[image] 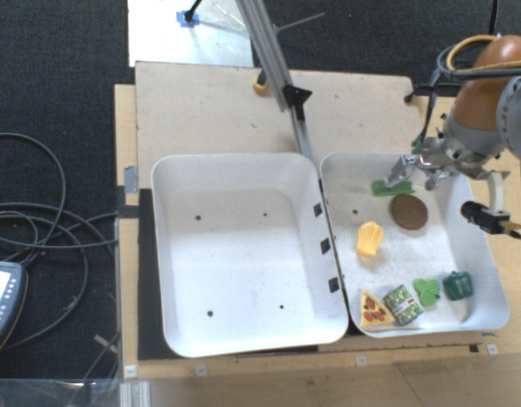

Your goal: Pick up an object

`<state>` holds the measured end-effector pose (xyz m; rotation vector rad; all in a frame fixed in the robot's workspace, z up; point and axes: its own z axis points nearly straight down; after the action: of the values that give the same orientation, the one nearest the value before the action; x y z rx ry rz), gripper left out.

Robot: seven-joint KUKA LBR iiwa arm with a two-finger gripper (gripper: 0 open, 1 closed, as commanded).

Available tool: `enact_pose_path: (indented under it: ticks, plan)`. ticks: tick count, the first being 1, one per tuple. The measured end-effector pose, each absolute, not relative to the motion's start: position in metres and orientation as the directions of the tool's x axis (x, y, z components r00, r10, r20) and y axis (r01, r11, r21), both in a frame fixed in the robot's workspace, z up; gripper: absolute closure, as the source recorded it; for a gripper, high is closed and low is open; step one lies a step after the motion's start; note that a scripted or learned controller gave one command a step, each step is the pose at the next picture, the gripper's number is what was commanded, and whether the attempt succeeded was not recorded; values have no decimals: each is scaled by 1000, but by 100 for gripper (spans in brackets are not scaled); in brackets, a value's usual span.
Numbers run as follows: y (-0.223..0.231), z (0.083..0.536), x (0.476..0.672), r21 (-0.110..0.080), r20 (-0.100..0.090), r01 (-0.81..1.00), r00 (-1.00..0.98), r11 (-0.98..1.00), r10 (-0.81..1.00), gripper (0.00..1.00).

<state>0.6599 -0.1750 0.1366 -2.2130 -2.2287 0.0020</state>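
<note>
My gripper [415, 175] hangs over the back of the right bin [489, 265], open, with nothing between its fingers. A flat green piece [385, 189] lies just below its left fingertip. A brown round disc [408, 212] sits right in front of the gripper. Farther forward lies a yellow piece [369, 239]. Along the bin's front edge are a pizza slice [375, 309], a small green and red box [402, 303], a light green toy [427, 290] and a dark green toy [457, 286].
The left bin [171, 253] stands beside the right one, their walls touching along the middle. A slanted metal pole [273, 53] crosses the back of the bench. Cables and a pendant [2, 299] lie on the floor at the left.
</note>
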Motion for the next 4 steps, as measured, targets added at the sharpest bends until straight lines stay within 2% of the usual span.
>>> enact_pose_path:
  ticks: [1,2,3,4]
  plan:
    - [-174,89,660,-2,0,1000,-7,7,1000,0]
    - [-175,104,662,6,-2,1000,-10,10,1000,100]
    - [-170,149,662,7,-1,1000,-6,6,1000,100]
    - [-175,210,672,10,-3,1000,-6,6,1000,100]
